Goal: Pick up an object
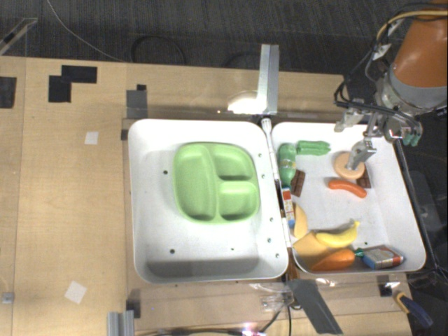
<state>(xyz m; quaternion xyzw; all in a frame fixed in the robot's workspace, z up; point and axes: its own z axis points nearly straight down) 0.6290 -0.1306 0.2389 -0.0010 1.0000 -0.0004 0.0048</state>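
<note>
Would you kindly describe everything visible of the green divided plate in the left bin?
The green divided plate is pale green, matte and plastic-looking, squarish with rounded corners. Raised ridges split it into three compartments: one long one on its left side and two smaller ones stacked on the right. All three look bare. It lies flat and right side up, slightly above the middle of the left bin, resting on the white floor. Nothing else touches it.
</note>
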